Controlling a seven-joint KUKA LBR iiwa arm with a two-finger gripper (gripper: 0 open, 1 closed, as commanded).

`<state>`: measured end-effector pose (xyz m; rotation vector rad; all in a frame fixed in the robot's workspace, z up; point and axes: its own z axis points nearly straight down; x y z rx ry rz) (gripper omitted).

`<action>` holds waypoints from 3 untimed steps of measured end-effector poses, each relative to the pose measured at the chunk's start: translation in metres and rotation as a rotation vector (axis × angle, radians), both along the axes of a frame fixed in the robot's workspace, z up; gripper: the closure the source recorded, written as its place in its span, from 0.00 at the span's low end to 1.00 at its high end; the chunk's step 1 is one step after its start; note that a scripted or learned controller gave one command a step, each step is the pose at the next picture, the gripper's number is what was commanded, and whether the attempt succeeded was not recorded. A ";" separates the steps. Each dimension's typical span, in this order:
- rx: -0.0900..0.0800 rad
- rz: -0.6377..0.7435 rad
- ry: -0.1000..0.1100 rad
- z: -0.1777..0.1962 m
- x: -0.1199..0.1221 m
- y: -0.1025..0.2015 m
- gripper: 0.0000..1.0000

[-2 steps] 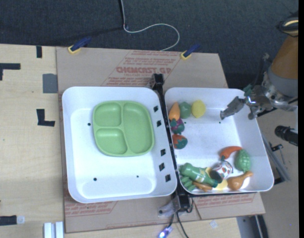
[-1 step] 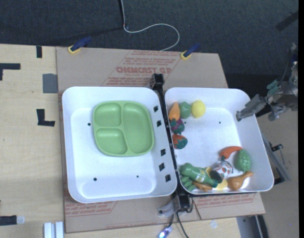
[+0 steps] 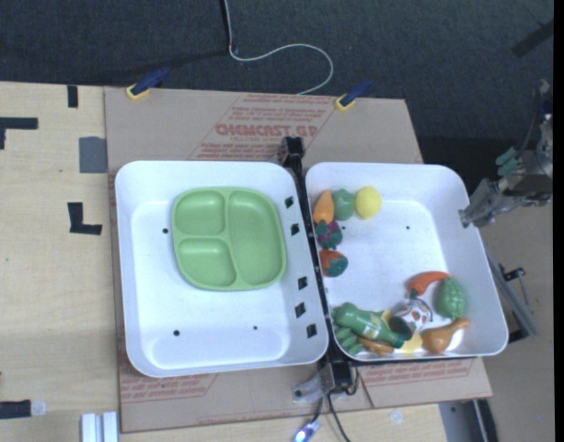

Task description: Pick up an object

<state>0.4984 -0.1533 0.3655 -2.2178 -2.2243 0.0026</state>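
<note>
The claw hangs at the right edge of the frame, just outside the right bin; I cannot tell if it is shut; the toys crowd the bin's lower corner, so it might grab 2 or slip.

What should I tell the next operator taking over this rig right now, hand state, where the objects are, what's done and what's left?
Hand: just outside the right bin's right rim, above the bench, not over any object. Nothing visible between its fingers; open or shut can't be read.

Objects: all toys sit in the right bin. A yellow ball and an orange carrot-like piece lie near its top left; a cluster of toys sits along the bottom edge. The left bin holds a green divided plate.

Done: nothing picked up.

Left: move the hand over the right bin, come down on one toy, close and lift.
</note>
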 end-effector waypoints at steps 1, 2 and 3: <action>-0.002 0.005 -0.021 0.167 0.037 0.056 1.00; 0.001 0.002 -0.002 0.170 0.019 0.108 1.00; 0.002 0.004 0.000 0.169 -0.006 0.162 1.00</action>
